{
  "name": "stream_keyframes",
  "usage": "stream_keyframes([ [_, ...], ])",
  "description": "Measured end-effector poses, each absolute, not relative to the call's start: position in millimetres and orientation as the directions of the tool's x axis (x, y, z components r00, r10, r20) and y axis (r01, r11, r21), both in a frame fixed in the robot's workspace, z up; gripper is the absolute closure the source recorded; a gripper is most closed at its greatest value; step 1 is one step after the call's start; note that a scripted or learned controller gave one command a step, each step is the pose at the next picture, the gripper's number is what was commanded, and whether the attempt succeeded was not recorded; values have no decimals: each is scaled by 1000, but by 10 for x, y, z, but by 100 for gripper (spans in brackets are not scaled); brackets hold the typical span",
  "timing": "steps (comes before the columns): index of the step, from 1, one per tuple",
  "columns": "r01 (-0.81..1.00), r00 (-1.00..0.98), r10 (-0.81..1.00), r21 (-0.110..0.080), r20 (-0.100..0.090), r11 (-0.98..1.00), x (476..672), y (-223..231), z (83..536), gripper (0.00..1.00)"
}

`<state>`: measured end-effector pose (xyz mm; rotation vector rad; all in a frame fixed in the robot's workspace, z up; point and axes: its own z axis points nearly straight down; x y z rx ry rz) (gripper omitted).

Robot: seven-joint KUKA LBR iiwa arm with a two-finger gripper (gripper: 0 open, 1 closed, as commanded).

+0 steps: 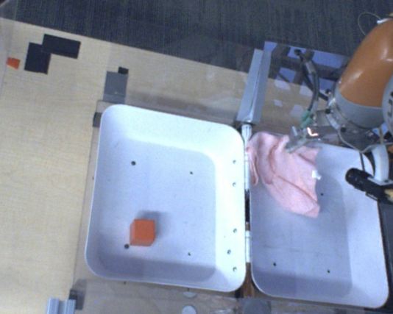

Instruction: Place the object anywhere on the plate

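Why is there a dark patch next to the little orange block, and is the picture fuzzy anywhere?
In the camera view, the orange block casts a small soft shadow on the left bin; the bin walls shade its floor too. The gripper over the pink cloth looks slightly blurred, while the bins stay sharp.

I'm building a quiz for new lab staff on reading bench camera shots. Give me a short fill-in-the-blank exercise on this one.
1. The small orange block lies in the ____ bin as the camera sees it.
2. The crumpled cloth in the right bin is ____ in colour.
3. The gripper is at the cloth's ____ edge in the picture.
4. The bench bears ____ white bins side by side.

Missing words: left; pink; upper; two
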<state>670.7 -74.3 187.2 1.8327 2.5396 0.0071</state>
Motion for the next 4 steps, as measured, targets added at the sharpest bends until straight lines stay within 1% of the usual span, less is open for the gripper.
stream_keyframes([
  [1, 947, -321, 947, 11, -5, 322, 6732, -730, 2275, 100],
  [2, 745, -667, 745, 8, -7, 667, 6614, -185, 2201, 100],
  [3, 425, -905, 425, 8, -12, 905, 6485, 404, 2283, 100],
  [4, 40, -999, 40, 5, -16, 999, 6342, 931, 2395, 100],
])
